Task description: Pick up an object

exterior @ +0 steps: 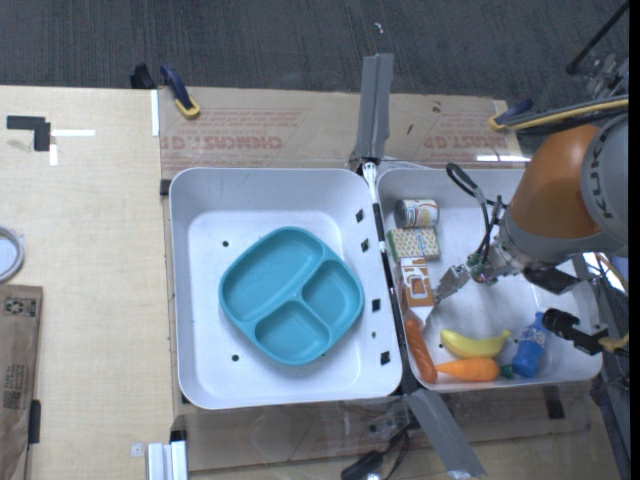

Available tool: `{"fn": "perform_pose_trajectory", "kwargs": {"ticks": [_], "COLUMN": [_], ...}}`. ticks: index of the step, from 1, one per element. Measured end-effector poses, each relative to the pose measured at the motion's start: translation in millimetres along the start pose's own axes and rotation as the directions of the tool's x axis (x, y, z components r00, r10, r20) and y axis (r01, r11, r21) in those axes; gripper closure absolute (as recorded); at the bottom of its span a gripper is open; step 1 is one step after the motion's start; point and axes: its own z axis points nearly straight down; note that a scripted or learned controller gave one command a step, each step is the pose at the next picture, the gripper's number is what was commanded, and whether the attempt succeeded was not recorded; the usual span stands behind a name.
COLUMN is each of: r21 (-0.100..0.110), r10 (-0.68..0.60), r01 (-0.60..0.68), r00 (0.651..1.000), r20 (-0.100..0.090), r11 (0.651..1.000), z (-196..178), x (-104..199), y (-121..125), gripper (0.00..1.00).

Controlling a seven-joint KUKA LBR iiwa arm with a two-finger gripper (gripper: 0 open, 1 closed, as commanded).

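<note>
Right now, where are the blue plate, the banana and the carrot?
blue plate (290, 295): camera view, on the divider ridge at its middle.
banana (474, 344): camera view, on the middle of its curve.
carrot (467, 370): camera view, on its orange body.

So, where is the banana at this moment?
The banana lies in the right bin, near its front edge, just above the carrot and left of the blue bottle.

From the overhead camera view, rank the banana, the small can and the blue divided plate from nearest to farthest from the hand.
1. The banana, just below the hand, near the right bin's front edge.
2. The small can, above the hand, at the right bin's back-left corner.
3. The blue divided plate, across the divider in the left bin.
</note>
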Motion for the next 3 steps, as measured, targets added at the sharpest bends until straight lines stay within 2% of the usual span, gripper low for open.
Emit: {"fn": "perform_pose_trajectory", "kwargs": {"ticks": [1,2,3], "r21": [-0.004,-0.003,-0.004], "r10": [0.072,-0.118,0.064], "r01": [-0.072,0.118,-0.064], "r00": [0.997,0.993,0.998], "r20": [-0.007,-0.002,-0.006], "r11": [0.997,0.993,0.998], "z": [-2,0,-8], "x": [-93,-79,-74], "y": [-16,-69,-76], "gripper": [0.0,0.0,0.0]}}
